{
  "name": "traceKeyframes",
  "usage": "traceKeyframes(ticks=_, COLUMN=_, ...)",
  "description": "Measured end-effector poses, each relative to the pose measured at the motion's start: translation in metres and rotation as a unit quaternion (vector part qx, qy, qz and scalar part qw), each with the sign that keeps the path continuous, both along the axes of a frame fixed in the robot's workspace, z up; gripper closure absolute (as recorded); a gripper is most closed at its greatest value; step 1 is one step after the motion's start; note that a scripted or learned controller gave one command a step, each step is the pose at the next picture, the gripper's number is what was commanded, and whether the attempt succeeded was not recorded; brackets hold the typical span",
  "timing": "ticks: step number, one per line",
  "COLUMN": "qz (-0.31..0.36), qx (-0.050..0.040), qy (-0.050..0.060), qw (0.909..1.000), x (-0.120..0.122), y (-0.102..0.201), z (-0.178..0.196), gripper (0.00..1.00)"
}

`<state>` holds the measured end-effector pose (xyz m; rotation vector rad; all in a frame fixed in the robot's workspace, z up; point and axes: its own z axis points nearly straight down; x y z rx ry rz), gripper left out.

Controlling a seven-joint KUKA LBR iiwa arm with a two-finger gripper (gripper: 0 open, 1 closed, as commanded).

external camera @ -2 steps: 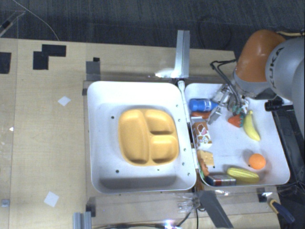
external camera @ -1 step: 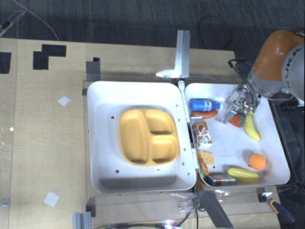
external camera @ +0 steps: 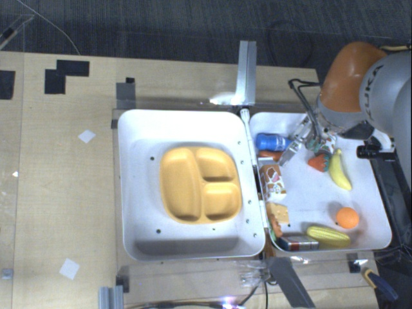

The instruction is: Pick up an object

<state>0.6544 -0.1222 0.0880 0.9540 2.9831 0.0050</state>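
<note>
Arm reaches into the right bin, nothing lifted

At the far left the pale wood bench (external camera: pixel 58 192) carries black tape marks (external camera: pixel 64 74) near its back edge and a few small pale squares (external camera: pixel 86 135) scattered on its top. Behind the bench runs dark grey carpet (external camera: pixel 161 11), with thin cables trailing across it at the upper left.

The left bin (external camera: pixel 138 172) is a shallow white tray with rounded corners. In its middle lies a yellow divided plate (external camera: pixel 199 184), with one long section on the left and two smaller ones on the right. A metal upright bracket (external camera: pixel 247 73) stands behind the seam where the two bins meet.

The right bin (external camera: pixel 370 198) holds the loose things. Along its left wall sit a blue can (external camera: pixel 270 141) on its side, a brown and white packet (external camera: pixel 273 182) below it, and a tan cracker-like piece (external camera: pixel 278 214) lower down. At the front edge lies a dark marker-like stick (external camera: pixel 297 243), and just beside it a yellow-green banana (external camera: pixel 328 235). An orange ball (external camera: pixel 347 218) rests just above that banana. A second yellow banana (external camera: pixel 340 170) lies upright in the picture toward the bin's back right, touching a small red object (external camera: pixel 318 163).

The gripper (external camera: pixel 302 140) hangs over the back of the right bin, between the blue can and the red object. Whether the jaws are wide or narrow I cannot tell, and nothing is seen between them. The grey arm (external camera: pixel 386 102) with its orange band (external camera: pixel 344 73) comes in from the right
</note>
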Motion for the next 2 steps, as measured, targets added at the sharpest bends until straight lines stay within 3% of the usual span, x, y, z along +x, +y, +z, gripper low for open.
traceKeyframes(ticks=1, qz=-0.131, qx=0.0013, qy=-0.002, qw=0.9914, x=-0.014, y=0.043, z=0.102, gripper=0.0)
traceKeyframes(ticks=2, qz=-0.102, qx=0.0004, qy=0.002, qw=0.9948, x=0.008, y=0.028, z=0.064, gripper=0.0)
